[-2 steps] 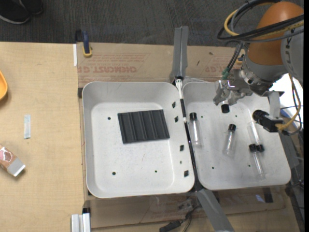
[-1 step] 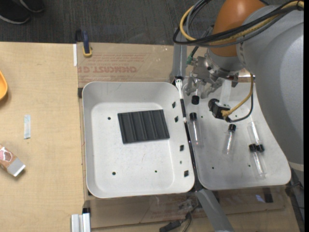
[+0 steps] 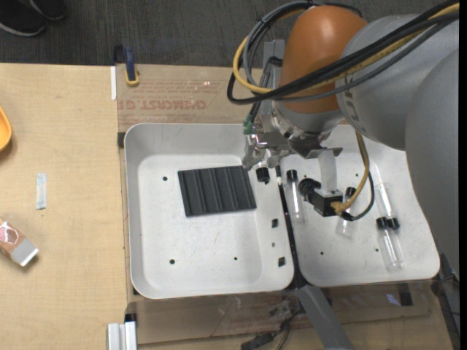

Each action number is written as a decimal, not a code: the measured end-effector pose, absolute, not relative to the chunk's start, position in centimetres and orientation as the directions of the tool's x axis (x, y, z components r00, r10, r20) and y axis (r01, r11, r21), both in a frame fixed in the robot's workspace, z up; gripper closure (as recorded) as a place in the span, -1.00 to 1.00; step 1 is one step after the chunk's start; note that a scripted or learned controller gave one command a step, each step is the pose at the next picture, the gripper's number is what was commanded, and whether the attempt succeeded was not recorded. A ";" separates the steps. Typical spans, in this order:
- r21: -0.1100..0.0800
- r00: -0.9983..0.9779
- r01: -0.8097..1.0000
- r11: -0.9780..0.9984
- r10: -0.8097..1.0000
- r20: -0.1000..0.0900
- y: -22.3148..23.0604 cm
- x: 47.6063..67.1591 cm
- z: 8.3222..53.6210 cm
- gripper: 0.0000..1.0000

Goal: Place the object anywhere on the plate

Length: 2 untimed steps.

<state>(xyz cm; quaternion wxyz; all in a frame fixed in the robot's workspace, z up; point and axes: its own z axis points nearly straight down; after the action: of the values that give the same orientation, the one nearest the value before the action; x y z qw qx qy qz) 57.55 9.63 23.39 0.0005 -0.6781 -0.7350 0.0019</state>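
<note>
1. Two shallow white bins sit side by side nearest us: the left bin (image 3: 139, 268) and the right bin (image 3: 419, 265), meeting at a dark seam.
2. A little farther in, the right bin holds what we take to be the task's things. One clear tube (image 3: 392, 248) with a black collar lies near the right wall, and a second clear tube (image 3: 295, 200) lies just beside the seam. Both are slim, see-through and round, so we judge they would roll easily and be hard to pinch squarely.
3. Level with them in the left bin lies the plate (image 3: 217, 190), a dark ribbed rectangle that is flat, slightly turned, and has nothing on it. The tubes are well apart from it, in the other compartment.
4. Just beyond, the gripper (image 3: 264, 162) hangs over the seam, near the plate's far right corner and close to the top of the second tube. It is lost in clutter and shadow, so we cannot tell whether it is spread or closed, or whether it has anything.
5. We judge the step in hand to be the pick, not the placing. The next move calls for settling squarely over one tube and lifting it clear of the bin wall, then a short carry left onto the ribs.
6. Farthest back, the grey arm (image 3: 408, 64) with its orange band looms over the right bin, trailing black and yellow cables.
</note>
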 end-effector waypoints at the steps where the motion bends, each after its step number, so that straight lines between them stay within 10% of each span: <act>1: -0.005 0.047 0.999 -0.047 0.999 -0.003 14.2 52.3 20.2 1.00; 2: -0.004 0.049 0.999 -0.049 0.999 -0.004 20.1 47.8 28.3 1.00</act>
<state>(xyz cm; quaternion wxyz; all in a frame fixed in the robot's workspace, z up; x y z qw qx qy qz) 47.82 20.13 28.27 0.0000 -0.7242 -0.6896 0.0028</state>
